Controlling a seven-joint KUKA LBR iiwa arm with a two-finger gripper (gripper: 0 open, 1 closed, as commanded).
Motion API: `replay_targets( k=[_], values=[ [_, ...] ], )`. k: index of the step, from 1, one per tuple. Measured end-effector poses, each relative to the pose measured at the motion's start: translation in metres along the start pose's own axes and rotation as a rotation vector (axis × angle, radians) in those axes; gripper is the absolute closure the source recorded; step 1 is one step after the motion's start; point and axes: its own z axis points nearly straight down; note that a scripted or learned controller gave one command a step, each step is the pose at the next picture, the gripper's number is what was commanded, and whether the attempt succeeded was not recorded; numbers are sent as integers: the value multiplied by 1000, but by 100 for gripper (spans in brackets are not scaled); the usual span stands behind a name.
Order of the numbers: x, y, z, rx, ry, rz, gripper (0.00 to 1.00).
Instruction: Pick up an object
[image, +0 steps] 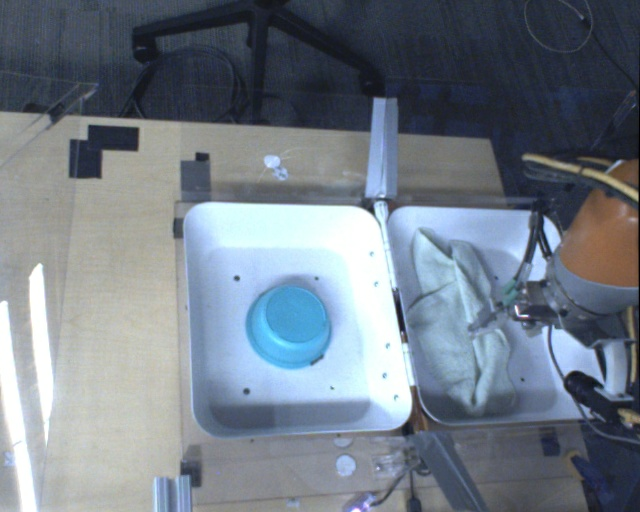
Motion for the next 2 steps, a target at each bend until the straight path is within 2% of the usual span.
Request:
replay_targets(
  k=[1, 2],
  values=[
    [16, 30, 94, -18, -3, -79, 0],
    [16, 33, 82, -24, -4, -79, 100]
  ],
)
